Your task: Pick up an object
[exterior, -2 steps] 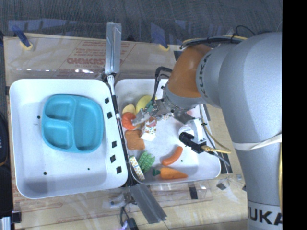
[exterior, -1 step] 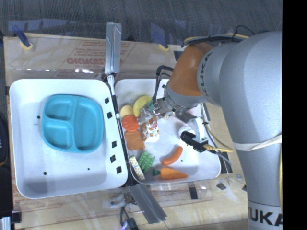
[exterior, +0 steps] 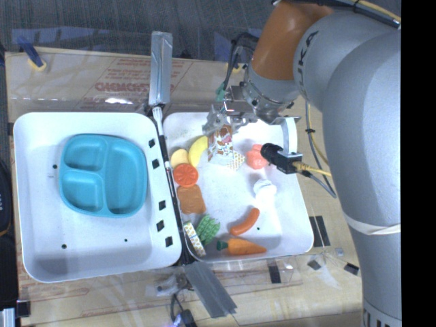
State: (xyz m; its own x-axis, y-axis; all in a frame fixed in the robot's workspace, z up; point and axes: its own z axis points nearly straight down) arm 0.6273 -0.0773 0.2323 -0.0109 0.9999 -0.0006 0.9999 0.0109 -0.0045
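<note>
Seen from the fixed camera above the desk (exterior: 82,80), the grey arm (exterior: 354,114) with its orange band is reaching in from the right over the right-hand bin (exterior: 293,234). Its claw (exterior: 223,125) is hanging at the bin's far side, its tips pressing onto a small patterned carton (exterior: 226,150); whether it is actually pinching it cannot be told from this angle. Around the carton, a banana (exterior: 198,150), a tomato (exterior: 185,175), a brown bread slice (exterior: 191,199), a sausage (exterior: 245,221), a carrot (exterior: 242,247) and a pink piece (exterior: 255,157) are lying scattered. In the left bin (exterior: 41,251), a blue divided plate (exterior: 103,174) is sitting alone.
</note>
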